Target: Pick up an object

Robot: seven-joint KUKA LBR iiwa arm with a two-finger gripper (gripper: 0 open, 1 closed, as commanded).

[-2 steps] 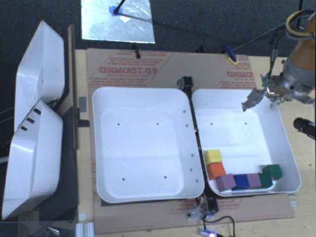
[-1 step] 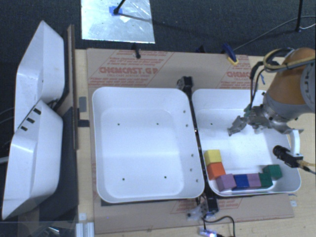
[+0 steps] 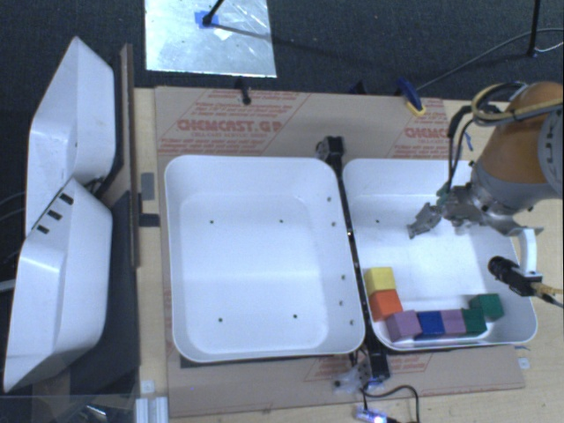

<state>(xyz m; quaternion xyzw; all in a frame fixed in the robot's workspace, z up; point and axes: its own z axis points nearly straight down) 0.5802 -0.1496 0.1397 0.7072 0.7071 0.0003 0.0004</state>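
Observation:
Several coloured blocks lie along the near edge of the right bin (image 3: 441, 263): a yellow block (image 3: 380, 279), an orange block (image 3: 385, 304), a purple block (image 3: 403, 324), a blue block (image 3: 431, 323), a mauve block (image 3: 453, 322) and a green block (image 3: 485, 307). My gripper (image 3: 425, 222) hangs over the bin's bare middle, pointing left. It sits above and to the right of the yellow block, apart from every block. I see nothing held in it.
The left bin (image 3: 256, 254) lies beside the right one, with a black divider (image 3: 348, 236) between them. The orange-banded arm (image 3: 520, 152) covers the right bin's far right corner. A black part (image 3: 511, 273) sticks out near the green block.

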